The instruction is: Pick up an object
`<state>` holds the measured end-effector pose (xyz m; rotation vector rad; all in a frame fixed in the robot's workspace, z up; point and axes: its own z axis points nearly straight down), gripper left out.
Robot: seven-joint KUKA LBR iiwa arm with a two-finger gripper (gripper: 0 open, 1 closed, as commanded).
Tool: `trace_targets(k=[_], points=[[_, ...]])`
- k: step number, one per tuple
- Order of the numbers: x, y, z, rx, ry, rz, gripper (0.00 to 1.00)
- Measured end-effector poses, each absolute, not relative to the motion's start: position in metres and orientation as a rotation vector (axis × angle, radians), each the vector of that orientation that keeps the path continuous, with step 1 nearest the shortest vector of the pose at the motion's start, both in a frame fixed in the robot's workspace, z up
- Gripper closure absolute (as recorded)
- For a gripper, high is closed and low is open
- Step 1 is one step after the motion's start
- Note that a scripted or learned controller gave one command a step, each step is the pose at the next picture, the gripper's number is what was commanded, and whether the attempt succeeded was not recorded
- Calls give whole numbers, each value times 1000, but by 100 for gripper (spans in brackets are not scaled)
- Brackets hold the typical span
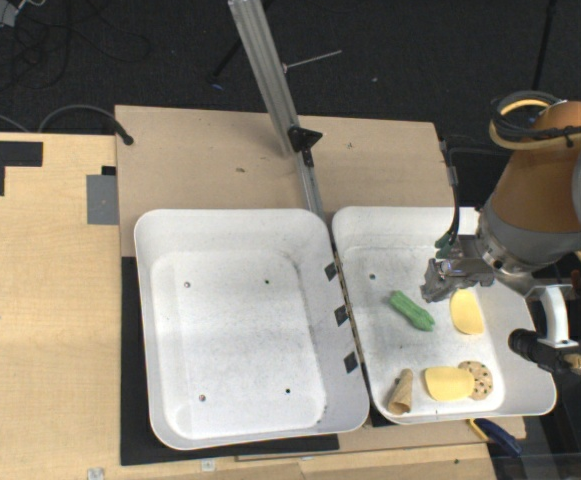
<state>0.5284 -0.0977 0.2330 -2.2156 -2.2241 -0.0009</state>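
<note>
Two shallow white bins sit side by side on the surface (50, 298) in the lower half of the frame. The left bin (232, 328) shows bare white floor with a few small dark dots. The right bin (390, 238) holds the objects, all in its lower right part: a green oblong piece (411, 309) lying at a slant near the middle, a pale yellow rounded piece (467, 312) just right of it, a flatter yellow piece (448, 384) lower down, a brown speckled cookie-like disc (479, 378) touching that flat piece on its right, and a tan cone-shaped item (401, 391) at the lower left of the group.

The arm (530, 188) comes in from the right edge of the frame, its orange band at the upper right. The gripper (448, 278) hangs low over the right bin, just above and between the green piece and the rounded yellow piece. Whether the fingers are released or clenched cannot be told; nothing is seen between them.
</note>
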Motion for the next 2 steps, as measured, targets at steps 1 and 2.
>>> trace_targets(k=[1, 2], points=[[559, -45, 236, -2214, -2225, -1, 100], [580, -7, 234, -2217, -2223, 1, 100]])
